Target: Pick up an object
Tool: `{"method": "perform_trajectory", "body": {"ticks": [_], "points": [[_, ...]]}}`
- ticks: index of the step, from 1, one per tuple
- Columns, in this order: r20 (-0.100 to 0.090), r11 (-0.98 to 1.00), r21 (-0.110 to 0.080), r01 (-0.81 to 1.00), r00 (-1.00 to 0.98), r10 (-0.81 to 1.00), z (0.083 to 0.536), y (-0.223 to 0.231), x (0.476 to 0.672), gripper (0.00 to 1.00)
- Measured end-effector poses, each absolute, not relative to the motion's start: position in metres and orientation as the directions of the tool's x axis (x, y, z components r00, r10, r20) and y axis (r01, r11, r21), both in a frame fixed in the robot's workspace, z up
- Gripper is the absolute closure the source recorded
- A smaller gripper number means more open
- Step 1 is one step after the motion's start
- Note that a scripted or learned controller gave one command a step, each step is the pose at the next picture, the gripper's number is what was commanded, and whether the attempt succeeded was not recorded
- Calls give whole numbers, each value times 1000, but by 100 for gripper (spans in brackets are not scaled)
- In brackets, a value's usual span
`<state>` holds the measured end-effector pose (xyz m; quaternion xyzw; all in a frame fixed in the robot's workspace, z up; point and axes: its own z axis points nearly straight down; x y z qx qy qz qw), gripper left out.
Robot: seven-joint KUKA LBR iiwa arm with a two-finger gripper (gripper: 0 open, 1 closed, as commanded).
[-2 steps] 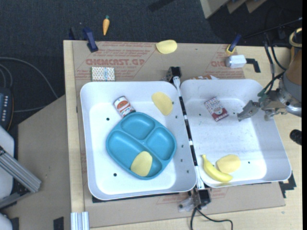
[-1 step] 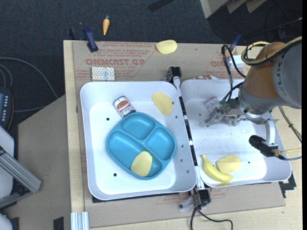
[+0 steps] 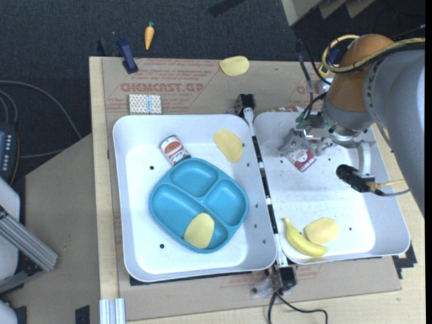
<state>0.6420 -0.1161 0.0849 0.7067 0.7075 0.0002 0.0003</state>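
In the left white bin (image 3: 128, 181) a blue divided plastic plate (image 3: 197, 204) carries a yellow oval piece (image 3: 199, 231). In the right white bin (image 3: 385, 211), the tool (image 3: 305, 140) hovers over a small red-and-white packet (image 3: 301, 158) near the far-left corner; its grip state I cannot tell. The packet looks light, thin, crinkly: pinch across its middle. The dividing wall crowds the left; open floor lies right.

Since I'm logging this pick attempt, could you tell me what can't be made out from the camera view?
- Gripper: the wrist above it covers the fingers, so any grasp on the red-and-white packet stays unclear.
- Packet: its top edge is covered by the gripper and its print is too small to read.
- Can in the left bin: label too small to read.
- Arm: cut off by the right edge.
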Motion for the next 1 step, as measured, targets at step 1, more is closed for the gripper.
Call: {"method": "perform_trajectory", "body": {"ticks": [1], "points": [[-2,2,2,1000,-2,1000,95,-116,642,100]]}}
